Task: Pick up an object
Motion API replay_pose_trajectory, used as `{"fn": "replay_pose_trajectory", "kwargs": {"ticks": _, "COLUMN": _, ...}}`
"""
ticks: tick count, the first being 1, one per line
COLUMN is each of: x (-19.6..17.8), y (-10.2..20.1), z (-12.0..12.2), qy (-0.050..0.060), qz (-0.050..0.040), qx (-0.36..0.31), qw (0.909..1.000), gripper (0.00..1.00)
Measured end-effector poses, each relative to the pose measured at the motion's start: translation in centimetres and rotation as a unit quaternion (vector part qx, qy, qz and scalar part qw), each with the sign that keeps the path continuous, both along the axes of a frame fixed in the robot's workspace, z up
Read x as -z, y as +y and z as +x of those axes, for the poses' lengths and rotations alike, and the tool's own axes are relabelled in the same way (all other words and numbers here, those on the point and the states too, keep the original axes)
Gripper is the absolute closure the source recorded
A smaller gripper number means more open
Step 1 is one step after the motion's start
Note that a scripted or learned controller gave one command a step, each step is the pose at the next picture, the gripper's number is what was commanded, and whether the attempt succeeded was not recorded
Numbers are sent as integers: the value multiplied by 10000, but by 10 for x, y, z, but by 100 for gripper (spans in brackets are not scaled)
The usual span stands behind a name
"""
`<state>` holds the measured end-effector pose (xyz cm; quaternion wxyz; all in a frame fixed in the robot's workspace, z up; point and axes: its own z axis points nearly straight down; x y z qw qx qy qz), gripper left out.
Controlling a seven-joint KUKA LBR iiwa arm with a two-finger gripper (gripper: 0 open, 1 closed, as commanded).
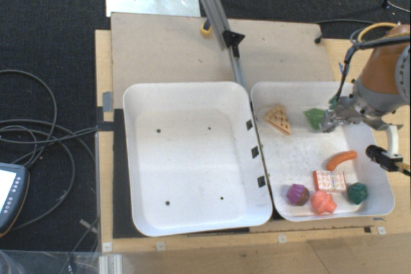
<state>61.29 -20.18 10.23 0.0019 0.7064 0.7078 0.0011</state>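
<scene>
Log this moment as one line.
arm: over right bin | claw: beside green toy | grasp: unclear | left bin: bare

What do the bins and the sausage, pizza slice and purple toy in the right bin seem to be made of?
Bins: likely moulded plastic, white with a dull sheen and rounded rims. Sausage: probably plastic, smooth, even orange. Pizza slice: plastic or rubber, tan with a grid pattern, matte. Purple toy: likely plastic, lumpy; too small to tell more.
</scene>
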Motion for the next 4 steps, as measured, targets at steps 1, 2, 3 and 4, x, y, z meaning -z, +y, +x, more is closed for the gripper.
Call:
{"fn": "replay_pose_trajectory", "kwargs": {"ticks": 1, "x": -61, "y": 7, "z": -1, "qy": -19, "qz": -4, "qx": -16, "qw": 10000, "gripper": 100}}
{"fn": "replay_pose_trajectory", "kwargs": {"ticks": 2, "x": -112, "y": 7, "z": 1, "qy": -15, "qz": -6, "qx": -17, "qw": 10000, "gripper": 100}}
{"fn": "replay_pose_trajectory", "kwargs": {"ticks": 3, "x": -104, "y": 63, "z": 4, "qy": 16, "qz": 16, "qx": -43, "qw": 10000, "gripper": 100}}
{"fn": "replay_pose_trajectory", "kwargs": {"ticks": 4, "x": -111, "y": 115, "z": 18, "qy": 6, "qz": 17, "qx": -46, "qw": 10000, "gripper": 100}}
